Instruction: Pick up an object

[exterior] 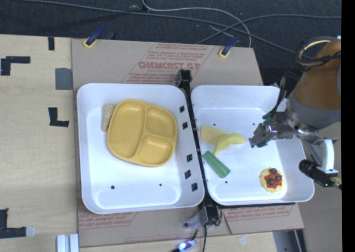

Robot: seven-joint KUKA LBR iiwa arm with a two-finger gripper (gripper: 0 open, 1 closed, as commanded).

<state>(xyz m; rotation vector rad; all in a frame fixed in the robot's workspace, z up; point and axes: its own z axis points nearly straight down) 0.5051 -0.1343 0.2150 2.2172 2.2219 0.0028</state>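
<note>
Far to the left of your pincer (259, 140), in the left bin (91, 134), lies one yellow divided plate (142, 132) with three compartments, tilted a little, and one pale tan piece (107, 116) peeks out from under its left edge. A black divider (192, 140) runs between the two bins. Moving right into the right bin (238, 98), you have three things to pick from: one pale yellow piece with a brighter yellow curved bit across it (221, 137), just left of the pincer and apart from it; one green stick (216, 164) lying at a slant, below and left of the pincer, near the yellow piece; and one small round yellow tart with red and dark berries on top (272, 179), below and slightly right of the pincer. The pincer sits low over the bin's right half, dark and pointing left; nothing is seen between its fingers, but whether they are released or clenched you cannot tell. Nothing lies between the pincer and the yellow piece. Two clamps (94, 36) hold the cardboard on the worktop (33, 151) well above.
</note>
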